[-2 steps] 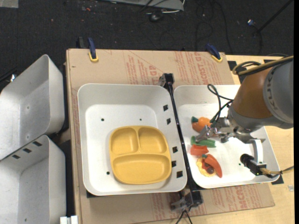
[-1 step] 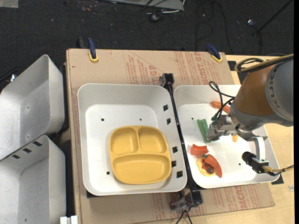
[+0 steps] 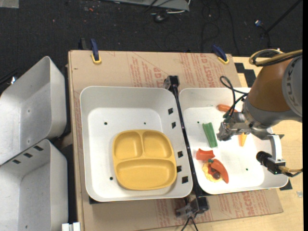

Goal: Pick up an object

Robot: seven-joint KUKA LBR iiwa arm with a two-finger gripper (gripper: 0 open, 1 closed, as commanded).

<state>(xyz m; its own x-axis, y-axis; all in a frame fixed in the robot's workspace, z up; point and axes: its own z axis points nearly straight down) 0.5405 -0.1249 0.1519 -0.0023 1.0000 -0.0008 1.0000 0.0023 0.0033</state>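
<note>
Hovering in the right bin point(image 3: 269, 179), your pincer point(image 3: 227, 132) sits just right of the green stick point(image 3: 209, 134), whose long axis runs up-down; whether it's apart or together, you cannot tell.

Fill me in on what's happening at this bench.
A grey arm with an orange band reaches in from the right, its gripper low over the right bin. Beside it lies a green stick; red and yellow pieces sit nearer the front, and an orange piece toward the back. The left bin holds a yellow divided tray. Nothing looks lifted yet.
</note>
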